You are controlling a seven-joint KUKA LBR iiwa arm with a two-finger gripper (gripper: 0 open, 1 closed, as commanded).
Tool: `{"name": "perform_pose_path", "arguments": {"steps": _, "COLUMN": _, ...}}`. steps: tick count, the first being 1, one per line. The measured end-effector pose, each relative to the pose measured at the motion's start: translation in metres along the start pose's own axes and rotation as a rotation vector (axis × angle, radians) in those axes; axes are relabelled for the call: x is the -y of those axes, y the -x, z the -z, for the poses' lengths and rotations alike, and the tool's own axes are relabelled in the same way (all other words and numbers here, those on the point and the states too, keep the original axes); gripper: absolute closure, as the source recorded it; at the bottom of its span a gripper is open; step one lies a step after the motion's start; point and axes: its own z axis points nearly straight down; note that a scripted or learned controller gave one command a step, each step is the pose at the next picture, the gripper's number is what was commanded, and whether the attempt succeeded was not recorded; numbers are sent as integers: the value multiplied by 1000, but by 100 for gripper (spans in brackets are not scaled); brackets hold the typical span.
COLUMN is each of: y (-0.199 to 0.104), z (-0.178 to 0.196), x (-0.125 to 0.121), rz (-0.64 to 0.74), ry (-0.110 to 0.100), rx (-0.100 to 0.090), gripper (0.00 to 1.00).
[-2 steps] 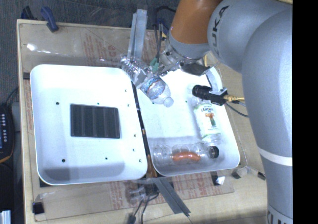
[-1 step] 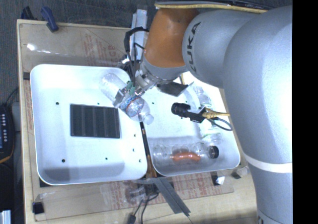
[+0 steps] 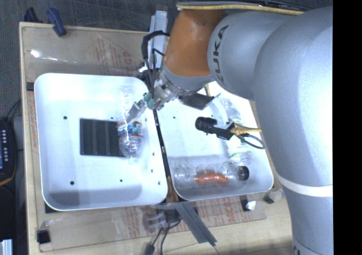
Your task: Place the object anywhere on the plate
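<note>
The gripper (image 3: 136, 111) hangs over the right part of the left bin (image 3: 56, 87), its tip slanting down toward a clear plastic bottle (image 3: 130, 139). The bottle's upper end sits right at that tip and the rest of it runs away below. Whether the gripper is open, closed or clamped on the bottle cannot be told, because the see-through plastic and the bright bin floor blur the contact. The dark ridged plate (image 3: 99, 137) lies just to the left of the tip, and the bottle is at its right edge, touching it or nearly so rather than on it. The bottle looks empty or almost empty, so it is probably very light. Its thin walls would likely dent and spring back under a squeeze, and its smooth round body could roll or slip sideways. The stiffer neck or shoulder near the tip seems the safer place to hold, or across the labelled middle with a gentle close. Well to the right of the gripper, in the right bin (image 3: 186, 135), a second clear bottle (image 3: 206, 177) lies along the near wall.
</note>
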Motion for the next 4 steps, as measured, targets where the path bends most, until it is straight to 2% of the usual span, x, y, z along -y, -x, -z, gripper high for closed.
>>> {"name": "perform_pose_path", "arguments": {"steps": 1, "y": 16, "z": 1, "x": -39, "rz": 117, "ry": 2, "rx": 2, "gripper": 0}}
{"name": "perform_pose_path", "arguments": {"steps": 2, "y": -39, "z": 1, "x": -31, "rz": 216, "ry": 0, "rx": 0, "gripper": 0}}
{"name": "perform_pose_path", "arguments": {"steps": 3, "y": -65, "z": 4, "x": -9, "rz": 34, "ry": -2, "rx": -1, "gripper": 0}}
{"name": "perform_pose_path", "arguments": {"steps": 4, "y": -118, "z": -37, "x": -6, "rz": 179, "ry": -1, "rx": -1, "gripper": 0}}
